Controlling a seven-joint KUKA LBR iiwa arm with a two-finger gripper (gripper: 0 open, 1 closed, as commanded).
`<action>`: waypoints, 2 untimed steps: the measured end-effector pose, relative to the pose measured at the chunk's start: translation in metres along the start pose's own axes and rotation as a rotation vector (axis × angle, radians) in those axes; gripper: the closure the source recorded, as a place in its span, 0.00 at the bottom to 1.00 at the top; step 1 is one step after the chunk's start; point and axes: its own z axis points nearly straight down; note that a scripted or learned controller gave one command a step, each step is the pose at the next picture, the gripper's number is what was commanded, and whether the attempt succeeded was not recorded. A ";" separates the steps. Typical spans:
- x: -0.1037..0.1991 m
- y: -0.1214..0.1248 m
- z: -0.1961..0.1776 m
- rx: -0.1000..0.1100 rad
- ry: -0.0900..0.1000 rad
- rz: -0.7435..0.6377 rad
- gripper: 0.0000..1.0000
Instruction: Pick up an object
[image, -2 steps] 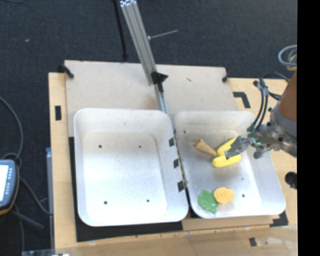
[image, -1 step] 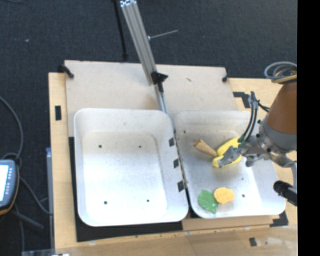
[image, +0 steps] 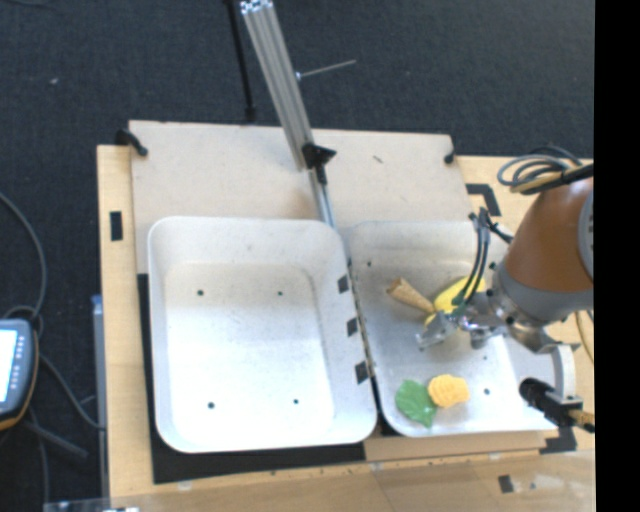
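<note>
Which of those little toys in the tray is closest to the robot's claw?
The yellow banana-shaped toy, right beside the gripper. The green piece and orange-yellow piece lie lower down.

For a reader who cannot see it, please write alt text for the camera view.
A grey and orange robot arm reaches in from the right and lowers its tool into the right white bin, beside a yellow banana-like toy and a tan cone-shaped piece. A green leaf-shaped toy and a yellow corn-like toy lie near that bin's front edge; the left white bin sits alongside.
</note>
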 end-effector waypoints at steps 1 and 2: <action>0.002 -0.004 0.063 0.002 0.001 0.000 0.00; 0.001 -0.001 0.048 -0.009 -0.001 0.006 1.00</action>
